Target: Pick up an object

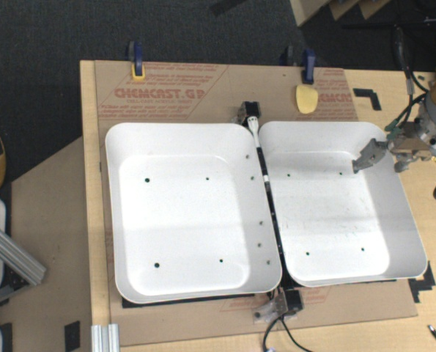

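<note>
My gripper point(384, 160) hangs over the far right edge of the right bin point(335, 270). Its two grey fingers point(366, 157) are spread apart, open, with nothing between them. A small pale yellow object point(306, 99) lies on the brown board behind the right bin, outside both bins and well to the left of the gripper.
The left bin point(130, 270) sits beside the right one, and a black strip point(265, 189) runs along their shared edge. Blue clamps point(136, 52) point(308, 63) hold the board's far edge. Cables point(415, 101) trail near the arm at right.
</note>
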You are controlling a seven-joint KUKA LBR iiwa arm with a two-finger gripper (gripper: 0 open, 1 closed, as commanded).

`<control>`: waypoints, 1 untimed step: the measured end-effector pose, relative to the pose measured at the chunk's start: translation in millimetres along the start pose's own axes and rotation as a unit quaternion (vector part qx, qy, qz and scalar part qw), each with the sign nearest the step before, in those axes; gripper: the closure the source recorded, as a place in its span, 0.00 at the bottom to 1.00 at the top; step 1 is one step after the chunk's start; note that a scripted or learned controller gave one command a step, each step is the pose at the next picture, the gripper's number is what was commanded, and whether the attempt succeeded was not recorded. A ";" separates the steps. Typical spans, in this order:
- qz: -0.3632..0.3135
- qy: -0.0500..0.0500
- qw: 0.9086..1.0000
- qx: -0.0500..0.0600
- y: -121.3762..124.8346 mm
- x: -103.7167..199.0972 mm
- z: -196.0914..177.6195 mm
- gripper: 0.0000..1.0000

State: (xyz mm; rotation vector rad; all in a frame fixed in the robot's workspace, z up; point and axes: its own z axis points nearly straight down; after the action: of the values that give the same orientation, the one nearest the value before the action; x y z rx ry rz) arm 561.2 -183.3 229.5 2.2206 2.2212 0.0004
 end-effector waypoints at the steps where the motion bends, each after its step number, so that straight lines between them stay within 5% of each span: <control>1: 0.000 -0.001 1.000 -0.002 0.7 -0.2 -10.9 1.00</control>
State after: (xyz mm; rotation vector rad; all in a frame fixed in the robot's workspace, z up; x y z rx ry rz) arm 561.9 -183.6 240.5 2.2175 2.2195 0.0025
